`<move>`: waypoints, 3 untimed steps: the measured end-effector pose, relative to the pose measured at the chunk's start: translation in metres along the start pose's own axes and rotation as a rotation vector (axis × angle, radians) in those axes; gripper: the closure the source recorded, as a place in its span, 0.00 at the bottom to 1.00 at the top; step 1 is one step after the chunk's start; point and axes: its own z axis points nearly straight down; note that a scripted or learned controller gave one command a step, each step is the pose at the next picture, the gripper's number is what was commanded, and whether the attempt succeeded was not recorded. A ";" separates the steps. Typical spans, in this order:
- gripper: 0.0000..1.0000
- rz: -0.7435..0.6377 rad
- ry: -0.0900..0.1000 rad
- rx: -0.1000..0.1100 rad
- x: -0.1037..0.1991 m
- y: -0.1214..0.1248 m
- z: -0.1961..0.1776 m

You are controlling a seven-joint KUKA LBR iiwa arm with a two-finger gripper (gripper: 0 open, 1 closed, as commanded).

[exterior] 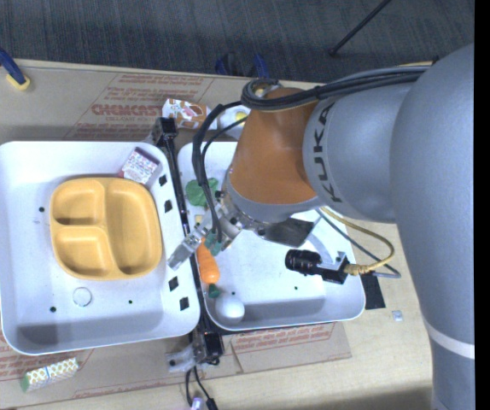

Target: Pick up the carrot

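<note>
Arm: the grey and orange wrist leans in over the right bin [347, 307], so its bulk hides much of what lies under it.
Gripper [204, 239]: down low by the wall the two bins share, which looks like a reach for the carrot.
Gripper state: I cannot tell whether it is apart or together; the wrist blocks the view from above.
Carrot [209, 268]: lies on the bin floor directly under the gripper tip and just toward the bench front, close along the shared wall. It looks touched or nearly so, but nothing shows it gripped.
Why awkward: with the carrot tucked against the wall, I'd judge there is little room on that side for a clean close.
White ball [229, 307]: just past the carrot from the gripper, in the bin corner.
Green thing [197, 190]: behind the gripper, part hidden by the wrist.
Plate [106, 226]: yellow, divided, well off to the gripper's far side in the left bin [6, 229].
Packet [141, 166]: beside the plate's back corner, clear of the work.
Stage: reach made, lift not yet done.
</note>
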 end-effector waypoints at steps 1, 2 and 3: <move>0.00 0.438 0.001 0.001 0.018 -0.001 0.000; 0.00 0.735 -0.001 -0.002 -0.006 -0.027 0.000; 0.00 0.735 0.000 -0.002 -0.005 -0.027 0.000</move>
